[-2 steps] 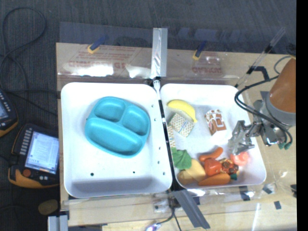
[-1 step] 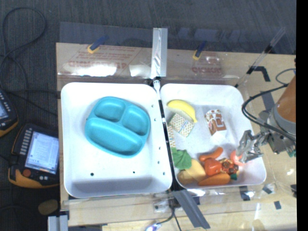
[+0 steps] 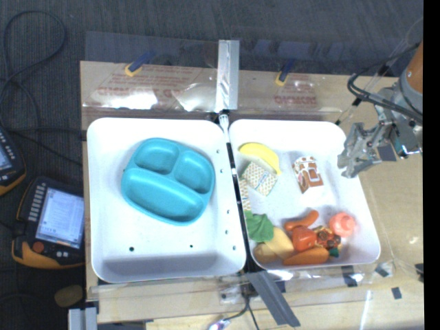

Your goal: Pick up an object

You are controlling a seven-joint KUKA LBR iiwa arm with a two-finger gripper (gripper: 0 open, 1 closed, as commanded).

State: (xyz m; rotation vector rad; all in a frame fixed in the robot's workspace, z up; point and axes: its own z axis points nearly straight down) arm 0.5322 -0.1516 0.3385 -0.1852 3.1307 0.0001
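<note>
The gripper (image 3: 357, 158) is seen just over the right rim of the right bin (image 3: 357, 205), beside the bin's upper right corner, and nothing is seen held by it; whether the jaws are apart or together cannot be told. In that bin a yellow piece (image 3: 260, 155), a patterned packet (image 3: 259, 178) and a brown-and-white piece (image 3: 308, 172) lie in the upper half, while a green piece (image 3: 258, 226), orange pieces (image 3: 302, 238) and a pink piece (image 3: 342, 223) are crowded along the lower edge. A blue divided tray (image 3: 168, 179) is seen in the left bin (image 3: 110, 253).

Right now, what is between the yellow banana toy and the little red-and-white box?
In the camera view, bare white bin floor separates the yellow banana toy from the red-and-white box; the patterned cube sits just below that stretch.
</note>
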